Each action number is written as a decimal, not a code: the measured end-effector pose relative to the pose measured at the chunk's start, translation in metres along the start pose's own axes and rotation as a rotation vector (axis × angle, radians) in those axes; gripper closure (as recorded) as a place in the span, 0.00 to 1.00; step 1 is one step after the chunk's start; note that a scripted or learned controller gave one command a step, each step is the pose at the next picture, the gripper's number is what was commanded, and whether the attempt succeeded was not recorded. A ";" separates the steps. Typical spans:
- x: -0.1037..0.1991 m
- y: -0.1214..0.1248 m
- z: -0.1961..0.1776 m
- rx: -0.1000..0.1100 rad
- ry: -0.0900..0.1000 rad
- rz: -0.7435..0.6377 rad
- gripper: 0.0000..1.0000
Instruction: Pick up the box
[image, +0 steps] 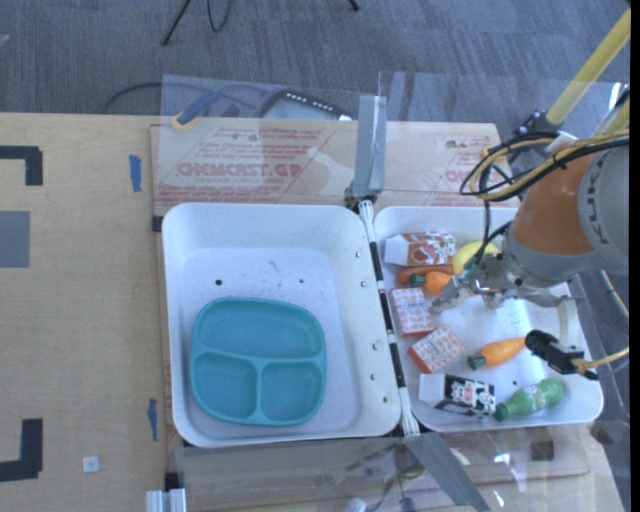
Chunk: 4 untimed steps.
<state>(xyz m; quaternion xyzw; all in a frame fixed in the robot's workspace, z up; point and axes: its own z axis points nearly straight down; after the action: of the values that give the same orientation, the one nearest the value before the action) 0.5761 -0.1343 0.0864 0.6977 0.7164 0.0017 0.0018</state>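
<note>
The grey arm with its orange band reaches over the right shallow white bin (590, 400), its two-finger gripper (478, 285) low among the items; whether the claw is spread or pressed together cannot be told. A red-and-white patterned box (411, 310) lies just left of it near the bin's inner wall. Another like it (437, 350) sits below. The left white bin (200, 240) holds a teal compartment tray (258, 360)

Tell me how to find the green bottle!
Look in the right bin, the one under the arm. Go to its near edge, at the corner farthest from the teal tray. The green bottle lies there on its side beside a black and white box, and nothing else in that bin is green all over.
</note>
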 end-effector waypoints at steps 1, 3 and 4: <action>-0.035 0.022 -0.042 0.000 -0.001 -0.297 0.00; 0.026 0.005 -0.003 -0.006 -0.006 -0.387 0.00; 0.033 -0.056 -0.001 -0.001 0.000 -0.474 0.00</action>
<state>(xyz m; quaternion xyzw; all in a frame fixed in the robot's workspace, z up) 0.5191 -0.1030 0.0870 0.5101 0.8601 0.0016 0.0021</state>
